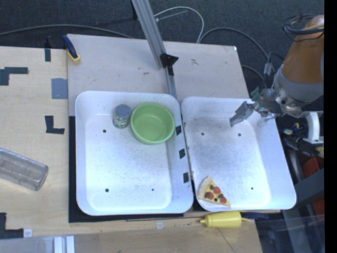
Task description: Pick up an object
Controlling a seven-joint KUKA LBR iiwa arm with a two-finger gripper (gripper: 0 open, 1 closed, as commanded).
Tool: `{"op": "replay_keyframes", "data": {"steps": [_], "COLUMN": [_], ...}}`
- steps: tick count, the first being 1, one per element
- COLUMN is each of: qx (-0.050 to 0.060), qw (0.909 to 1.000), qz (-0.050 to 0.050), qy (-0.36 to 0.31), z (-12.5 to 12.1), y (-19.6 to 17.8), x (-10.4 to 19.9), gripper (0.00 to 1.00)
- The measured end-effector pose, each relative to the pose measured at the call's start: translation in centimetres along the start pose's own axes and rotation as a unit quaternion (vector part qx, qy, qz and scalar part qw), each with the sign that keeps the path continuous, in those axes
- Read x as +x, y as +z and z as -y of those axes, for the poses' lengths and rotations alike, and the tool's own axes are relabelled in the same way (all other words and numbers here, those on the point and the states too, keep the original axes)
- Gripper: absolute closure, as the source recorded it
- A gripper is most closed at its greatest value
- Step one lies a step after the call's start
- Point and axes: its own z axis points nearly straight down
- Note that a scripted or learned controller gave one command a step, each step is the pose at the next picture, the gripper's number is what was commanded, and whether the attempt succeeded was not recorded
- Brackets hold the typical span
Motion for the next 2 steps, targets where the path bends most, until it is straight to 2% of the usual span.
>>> {"op": "replay_keyframes", "data": {"steps": [1, 2], "qx": [0.000, 0.002], "qw": [1.0000, 1.0000], "qz": [0.000, 0.000], "qy": [0.000, 0.001], "z": [0.0, -0.1], "y": [0.0, 4.4], "x": [0.0, 0.1], "gripper": [0.00, 0.00]}}
